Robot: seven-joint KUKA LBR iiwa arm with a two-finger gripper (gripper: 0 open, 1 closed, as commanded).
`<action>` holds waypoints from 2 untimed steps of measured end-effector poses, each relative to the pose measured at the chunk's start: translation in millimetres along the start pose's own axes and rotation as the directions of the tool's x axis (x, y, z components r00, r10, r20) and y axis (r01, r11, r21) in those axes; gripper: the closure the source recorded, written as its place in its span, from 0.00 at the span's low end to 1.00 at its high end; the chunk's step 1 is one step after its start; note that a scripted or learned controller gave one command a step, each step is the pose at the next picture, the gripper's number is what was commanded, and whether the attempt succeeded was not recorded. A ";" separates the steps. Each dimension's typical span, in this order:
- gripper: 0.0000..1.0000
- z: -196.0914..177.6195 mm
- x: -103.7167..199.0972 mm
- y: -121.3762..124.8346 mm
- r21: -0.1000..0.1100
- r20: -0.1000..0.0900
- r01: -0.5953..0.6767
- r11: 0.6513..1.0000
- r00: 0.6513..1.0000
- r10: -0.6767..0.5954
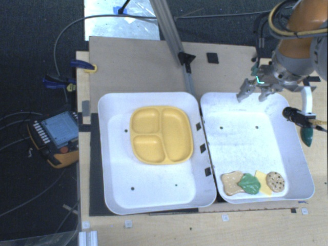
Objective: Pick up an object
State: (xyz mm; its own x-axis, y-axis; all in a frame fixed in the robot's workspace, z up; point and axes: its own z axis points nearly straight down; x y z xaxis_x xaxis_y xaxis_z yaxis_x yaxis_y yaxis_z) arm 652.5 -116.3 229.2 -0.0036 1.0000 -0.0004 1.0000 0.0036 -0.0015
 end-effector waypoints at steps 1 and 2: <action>0.00 -1.8 0.1 0.8 -0.004 0.000 0.001 1.000 1.000 -0.001; 0.00 45.9 -8.6 -3.5 0.000 0.001 -0.003 1.000 1.000 0.003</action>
State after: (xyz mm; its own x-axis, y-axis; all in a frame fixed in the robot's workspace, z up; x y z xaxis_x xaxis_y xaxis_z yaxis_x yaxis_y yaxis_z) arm 649.0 -124.9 183.3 -0.0007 1.0000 -0.0010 1.0000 0.0007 -0.0015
